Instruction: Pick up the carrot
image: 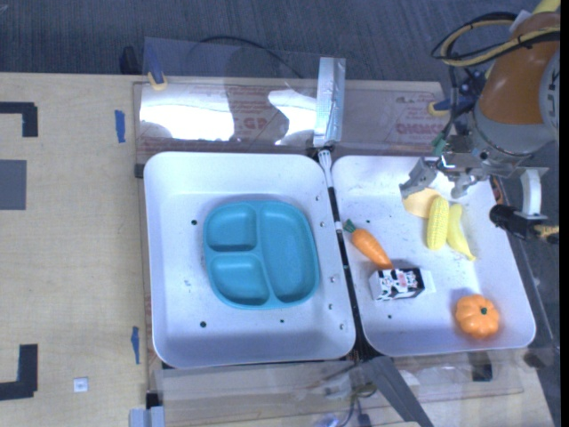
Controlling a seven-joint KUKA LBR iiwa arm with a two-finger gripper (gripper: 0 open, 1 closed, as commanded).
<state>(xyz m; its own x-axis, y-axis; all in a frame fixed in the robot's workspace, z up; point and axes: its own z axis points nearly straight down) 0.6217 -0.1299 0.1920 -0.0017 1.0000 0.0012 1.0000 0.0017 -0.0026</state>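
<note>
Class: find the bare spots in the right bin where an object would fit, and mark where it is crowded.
Bare: far-left corner above the carrot; near-left floor beside the pumpkin. Crowded: under the claw, around the corn and banana.

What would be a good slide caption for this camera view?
The end effector hovers above the yellow plastic corn cob in the right white bin, while the orange toy carrot lies untouched near the bin's left edge.

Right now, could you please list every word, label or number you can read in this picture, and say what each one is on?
Red printing on the cardboard strip behind the bins: mirrored and blurred, not readable.
Black and white carton in the right bin, beside the carrot: markings too small to read.
Nothing else carries text.
</note>
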